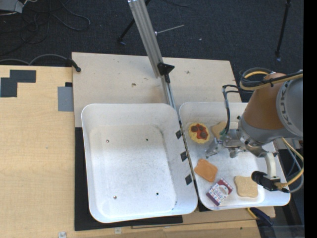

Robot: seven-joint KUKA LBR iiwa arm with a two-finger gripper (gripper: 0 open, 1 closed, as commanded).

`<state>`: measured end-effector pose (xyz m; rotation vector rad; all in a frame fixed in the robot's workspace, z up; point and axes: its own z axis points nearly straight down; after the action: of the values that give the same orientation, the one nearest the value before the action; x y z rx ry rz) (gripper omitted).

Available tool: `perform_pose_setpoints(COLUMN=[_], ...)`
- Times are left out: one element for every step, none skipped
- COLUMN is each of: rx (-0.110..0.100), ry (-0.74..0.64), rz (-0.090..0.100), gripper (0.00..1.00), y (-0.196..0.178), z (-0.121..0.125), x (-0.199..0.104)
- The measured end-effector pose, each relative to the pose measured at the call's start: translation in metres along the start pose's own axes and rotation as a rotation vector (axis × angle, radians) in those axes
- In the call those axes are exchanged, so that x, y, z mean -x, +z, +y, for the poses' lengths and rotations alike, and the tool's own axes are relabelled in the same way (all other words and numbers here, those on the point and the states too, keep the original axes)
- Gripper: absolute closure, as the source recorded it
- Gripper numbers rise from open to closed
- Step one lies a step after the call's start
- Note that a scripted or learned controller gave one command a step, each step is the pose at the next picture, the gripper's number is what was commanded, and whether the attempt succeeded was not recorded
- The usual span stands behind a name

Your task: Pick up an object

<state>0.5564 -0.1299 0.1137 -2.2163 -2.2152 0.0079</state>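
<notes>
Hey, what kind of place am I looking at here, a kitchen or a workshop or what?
Most likely a robotics lab. A robot arm reaches over two white bins on a bench, toy food such as a small pizza lies in the right one, and cables and stand legs sprawl on the dark carpet.

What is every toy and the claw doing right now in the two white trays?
Pizza toy: lying flat in the right bin, near its far end.
Orange block: lying flat, untouched.
Red packet: lying near the front rim.
Bread slice: lying flat.
Claw: low over the right bin, holding nothing.
Left bin: sitting beside the right one.
</notes>
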Motion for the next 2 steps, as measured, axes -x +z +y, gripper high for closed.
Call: perform_pose_setpoints(rx=[0.005,0.011], ry=[0.007,-0.001], rz=[-0.001,-0.002], gripper=[1.0,1.0], y=[-0.013,-0.057], z=[0.001,0.006], x=[0.003,0.005])
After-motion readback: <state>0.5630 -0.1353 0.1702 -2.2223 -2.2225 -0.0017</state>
